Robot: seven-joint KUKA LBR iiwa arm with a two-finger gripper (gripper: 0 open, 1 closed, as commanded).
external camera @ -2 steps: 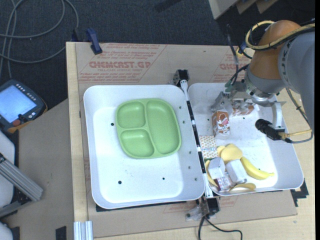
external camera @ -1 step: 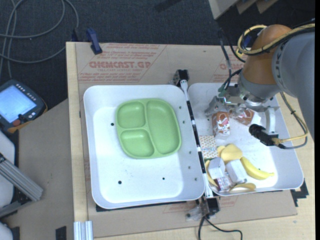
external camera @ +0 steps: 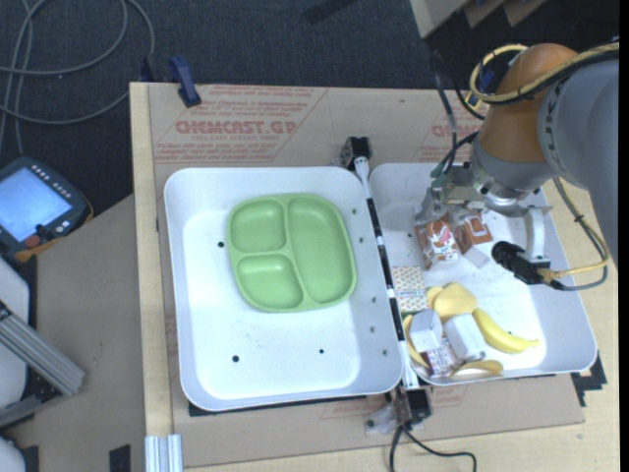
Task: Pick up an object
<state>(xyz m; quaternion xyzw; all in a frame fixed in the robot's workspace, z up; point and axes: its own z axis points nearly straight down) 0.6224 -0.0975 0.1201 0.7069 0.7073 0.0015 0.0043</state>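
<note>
Table [external camera: 295, 116] carries two white bins side by side. Left bin [external camera: 197, 352] holds a green divided plate [external camera: 292, 252], well apart from the arm. Right bin [external camera: 560, 332] has the clutter: brown snack packet [external camera: 438, 242] near its middle, a small red-and-white carton [external camera: 476, 234] just beside it, patterned flat packet [external camera: 408, 285] against the divider, yellow bananas [external camera: 491, 327] and small wrapped packets [external camera: 442, 347] bunched at the near end. Arm [external camera: 580, 106] reaches in from the right, orange band above the wrist; end effector [external camera: 454, 201] sits low at the far side of the right bin, just above the brown snack packet. Cannot tell how the end effector is set, the wrist body hides it. Nothing is visibly held. Likely target is the brown packet or the carton, both still lying in the bin. Risks, as judged: the two sit so close that a close-down could catch both or shove one aside; the packet looks soft and crinkly, so it may slip out on lift; the black cable [external camera: 526, 264] hangs near the pile and could snag; an off-centre descent would nudge things toward the bin wall.
</note>
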